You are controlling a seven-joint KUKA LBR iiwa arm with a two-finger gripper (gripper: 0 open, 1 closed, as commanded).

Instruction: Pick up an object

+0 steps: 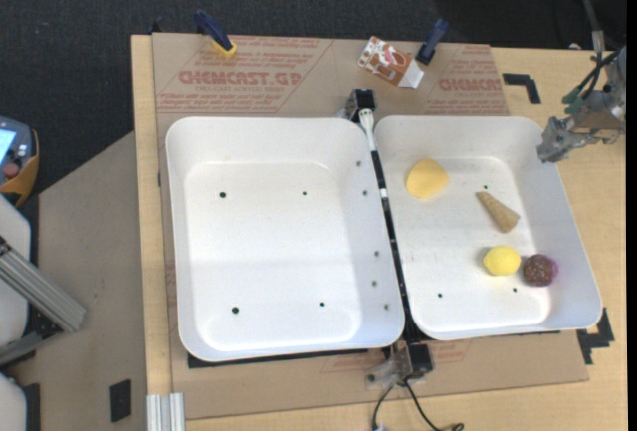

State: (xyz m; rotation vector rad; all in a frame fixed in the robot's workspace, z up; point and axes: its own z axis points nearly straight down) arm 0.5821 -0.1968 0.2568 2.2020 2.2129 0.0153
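Four small objects in the right white bin point(557, 220), claw at its far right corner.

The tan cone-shaped piece point(498, 211) lay diagonally, narrow tip toward the far left, between the pale yellow lump point(427, 179) and the yellow ball point(502, 262), which was just beside the dark red ball point(539, 269). The claw point(553, 145) touched nothing; its opening I cannot tell.

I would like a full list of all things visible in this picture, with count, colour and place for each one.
bins: two, white, side by side on the bench
large yellow lump: one, yellow, right bin, upper left part
cone-shaped piece: one, tan, right bin, middle
small yellow ball: one, yellow, right bin, lower right
dark ball: one, dark red-brown, beside the small yellow ball
clamps: two, blue, rear edge of the board
small packet: one, red and white, on the board behind the bins
tool: one, grey, over the right bin's upper right corner
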